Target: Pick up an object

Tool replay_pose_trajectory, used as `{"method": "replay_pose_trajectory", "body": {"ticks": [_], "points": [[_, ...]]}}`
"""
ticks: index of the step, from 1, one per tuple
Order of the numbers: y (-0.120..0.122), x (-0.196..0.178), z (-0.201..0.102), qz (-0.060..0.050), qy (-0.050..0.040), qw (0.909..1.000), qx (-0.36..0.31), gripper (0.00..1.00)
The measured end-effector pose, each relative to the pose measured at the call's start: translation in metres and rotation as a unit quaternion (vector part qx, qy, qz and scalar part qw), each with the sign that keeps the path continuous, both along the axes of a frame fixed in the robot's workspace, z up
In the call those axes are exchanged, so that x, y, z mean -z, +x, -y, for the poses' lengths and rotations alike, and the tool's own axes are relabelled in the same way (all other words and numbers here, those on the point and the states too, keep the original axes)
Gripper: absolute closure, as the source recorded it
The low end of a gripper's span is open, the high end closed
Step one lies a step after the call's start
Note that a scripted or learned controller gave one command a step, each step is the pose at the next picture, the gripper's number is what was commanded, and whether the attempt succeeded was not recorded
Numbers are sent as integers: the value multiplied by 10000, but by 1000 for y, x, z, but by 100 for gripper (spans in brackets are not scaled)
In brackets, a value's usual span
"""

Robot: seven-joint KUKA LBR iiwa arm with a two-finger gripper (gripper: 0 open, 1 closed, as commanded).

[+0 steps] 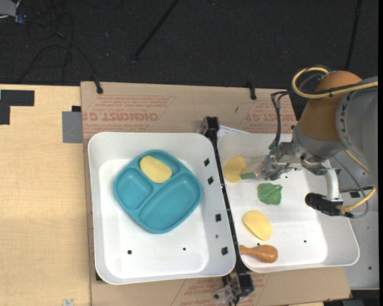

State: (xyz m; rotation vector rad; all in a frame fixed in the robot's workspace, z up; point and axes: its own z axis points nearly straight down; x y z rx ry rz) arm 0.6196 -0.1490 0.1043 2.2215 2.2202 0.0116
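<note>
The gripper point(268, 166) is seen low in the far part of the right bin point(332, 250), reached in from the right; whether it is released or clenched cannot be told, as its tip is blurred against the bin floor. Just left of it a yellow piece point(234, 168) is found, lying with its long axis running from near-left to far-right, and a short green stem point(248, 176) is seen at its near right edge, pointing toward the gripper. A green leafy piece point(270, 193) lies just near of the gripper, compact and without a clear long axis. Nearer still, a second yellow piece point(257, 224) is laid with its long axis from far-left to near-right, apart from the others. At the near edge of the bin an orange-brown drumstick-shaped piece point(260, 253) is laid almost left to right, its thin end pointing left toward the divider point(218, 190) between the bins.

Bare bin floor is left open to the right of these pieces.

In the left bin point(108, 247) a teal divided plate point(158, 196) is set, turned cornerwise, with a yellow piece point(156, 169) in its far compartment.
</note>
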Motion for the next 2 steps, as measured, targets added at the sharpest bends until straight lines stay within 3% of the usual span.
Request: {"method": "replay_pose_trajectory", "body": {"ticks": [2], "points": [[10,-100,-2,-16,-25,10000,-12,100]]}}
